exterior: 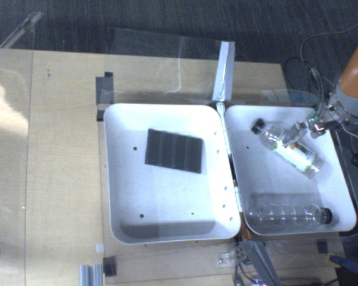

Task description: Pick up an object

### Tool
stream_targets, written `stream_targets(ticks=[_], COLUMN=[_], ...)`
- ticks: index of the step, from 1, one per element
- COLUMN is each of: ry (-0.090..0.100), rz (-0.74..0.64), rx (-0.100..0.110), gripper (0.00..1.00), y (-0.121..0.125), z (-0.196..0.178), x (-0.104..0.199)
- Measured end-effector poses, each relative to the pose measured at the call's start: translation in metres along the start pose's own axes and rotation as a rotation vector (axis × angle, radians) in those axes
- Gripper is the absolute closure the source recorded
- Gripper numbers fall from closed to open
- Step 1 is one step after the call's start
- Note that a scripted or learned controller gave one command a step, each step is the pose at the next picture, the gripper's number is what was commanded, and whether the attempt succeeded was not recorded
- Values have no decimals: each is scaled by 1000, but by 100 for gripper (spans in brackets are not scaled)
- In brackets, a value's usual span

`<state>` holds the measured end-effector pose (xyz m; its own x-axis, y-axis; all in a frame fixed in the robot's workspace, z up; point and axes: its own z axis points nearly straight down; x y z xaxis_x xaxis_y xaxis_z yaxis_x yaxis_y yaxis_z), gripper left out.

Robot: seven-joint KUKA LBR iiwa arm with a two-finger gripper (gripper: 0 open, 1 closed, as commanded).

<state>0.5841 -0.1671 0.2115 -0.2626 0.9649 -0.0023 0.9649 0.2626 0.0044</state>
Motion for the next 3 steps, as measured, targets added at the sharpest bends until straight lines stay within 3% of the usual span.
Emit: stream_targets(ticks=[1,2,3], ry=[-1,-1,23], rz=[-358,-358,-236], rx=[-4,-4,22], gripper=[0,0,0], y=[52,52,74], z=[115,115,126], x=[1,1,-39])
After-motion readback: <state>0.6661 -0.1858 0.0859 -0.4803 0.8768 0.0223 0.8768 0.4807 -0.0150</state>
